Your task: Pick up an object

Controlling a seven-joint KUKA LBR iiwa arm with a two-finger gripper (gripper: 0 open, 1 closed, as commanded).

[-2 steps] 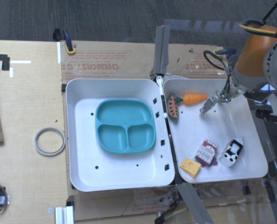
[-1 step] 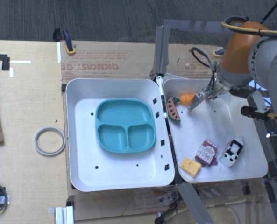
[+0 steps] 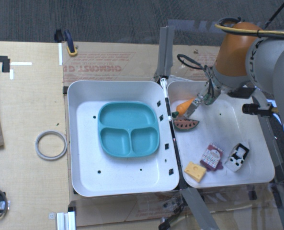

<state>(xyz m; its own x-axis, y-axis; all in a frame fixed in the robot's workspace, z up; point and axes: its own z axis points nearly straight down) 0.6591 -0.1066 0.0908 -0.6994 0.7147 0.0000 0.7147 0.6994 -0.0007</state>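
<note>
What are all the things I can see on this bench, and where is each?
Bins: two, white, side by side.
Tray: one, teal, three compartments, left bin.
Carrot: one, orange, right bin, by the gripper.
Watermelon slice: one, red and green, right bin, below the carrot.
Cheese: one, yellow, right bin front.
Packet: one, dark red, beside cheese.
Cow toy: one, black-white, right bin.
Tape ring: one, grey, bench left.
Arm: one, grey and orange.
Gripper: one, at the carrot.

Orange carrot (image 3: 183, 106): right bin, upper left corner, lying flat. Watermelon slice (image 3: 186, 124): just below it. Cheese wedge (image 3: 195, 171), maroon packet (image 3: 211, 157), black-and-white toy (image 3: 237, 156): near front edge.
</note>
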